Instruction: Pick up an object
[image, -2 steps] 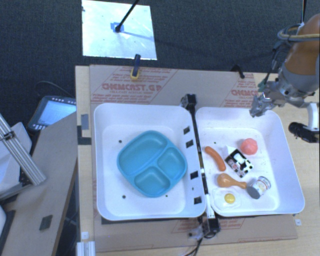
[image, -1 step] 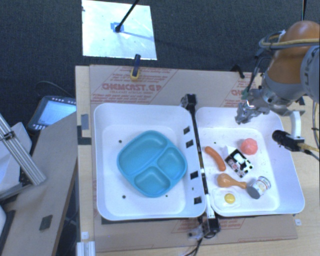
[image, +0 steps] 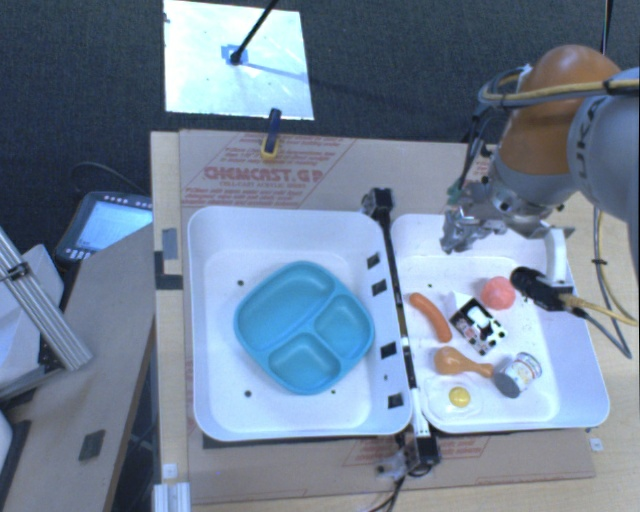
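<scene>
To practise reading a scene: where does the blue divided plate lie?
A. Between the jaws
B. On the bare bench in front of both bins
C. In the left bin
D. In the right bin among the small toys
C: the blue divided plate lies flat in the left bin.

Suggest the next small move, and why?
Probably shift the gripper toward the hot dog before descending. The gripper sits over the bare far corner of the right bin, while the items lie nearer the camera. The hot dog is closest and has open space on its far side.
</scene>
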